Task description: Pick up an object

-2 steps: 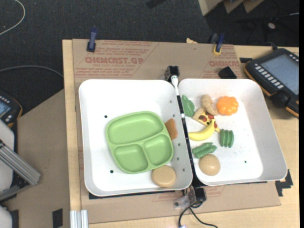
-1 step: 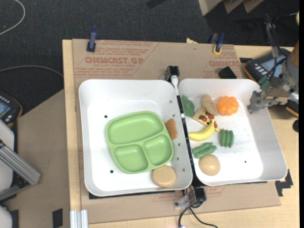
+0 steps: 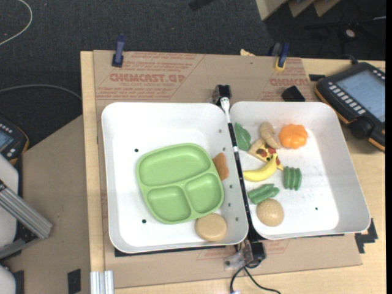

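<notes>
Tan bun (image 3: 211, 226) nearest, 5 o'clock of green tray (image 3: 179, 182), left bin (image 3: 122, 133). Likely light, rigid, smooth; best gripped across widest diameter. Jaws state: cannot tell.

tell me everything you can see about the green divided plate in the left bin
The green plate is a pale green, plastic-looking tray with rounded corners and three compartments: one long across the top, two smaller below. It lies flat and right way up on the floor of the left bin, turned slightly off square. An orange-brown piece rests against its right edge, and a round tan bun sits at its lower right corner.
</notes>
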